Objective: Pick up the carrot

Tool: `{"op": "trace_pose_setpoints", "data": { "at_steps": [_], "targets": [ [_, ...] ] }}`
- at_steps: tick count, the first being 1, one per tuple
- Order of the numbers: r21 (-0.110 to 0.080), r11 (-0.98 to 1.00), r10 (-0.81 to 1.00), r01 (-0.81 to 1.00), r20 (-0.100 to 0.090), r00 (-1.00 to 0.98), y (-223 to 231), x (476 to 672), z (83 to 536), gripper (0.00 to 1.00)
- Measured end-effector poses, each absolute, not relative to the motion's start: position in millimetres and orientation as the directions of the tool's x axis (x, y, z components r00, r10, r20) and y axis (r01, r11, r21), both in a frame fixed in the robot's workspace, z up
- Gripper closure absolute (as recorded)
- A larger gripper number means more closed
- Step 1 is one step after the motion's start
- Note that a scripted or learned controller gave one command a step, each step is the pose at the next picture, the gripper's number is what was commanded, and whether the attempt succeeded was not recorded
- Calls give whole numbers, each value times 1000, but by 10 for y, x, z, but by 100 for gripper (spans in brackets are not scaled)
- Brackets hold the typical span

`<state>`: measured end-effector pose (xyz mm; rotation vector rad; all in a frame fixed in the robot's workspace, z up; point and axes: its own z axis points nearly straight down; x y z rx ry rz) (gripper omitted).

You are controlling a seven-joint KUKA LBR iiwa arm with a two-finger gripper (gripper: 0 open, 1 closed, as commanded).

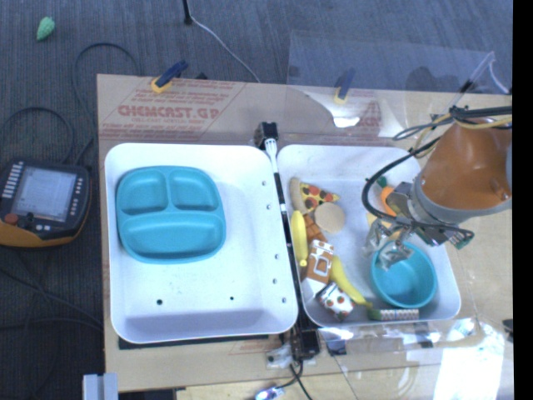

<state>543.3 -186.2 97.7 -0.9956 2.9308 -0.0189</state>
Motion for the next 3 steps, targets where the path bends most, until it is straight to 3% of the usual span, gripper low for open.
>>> {"op": "trace_pose_setpoints", "data": {
  "at_steps": [1,2,3],
  "targets": [
    [-13,843,-538,-538,-16,-842,-1703,6121,2308,100],
    [2,702,-712,-712,-17,-702,-1855,5704,983,100],
    [-2,545,-838,-838,-8,-545,-932,5899,1503,100]
  ]
}}
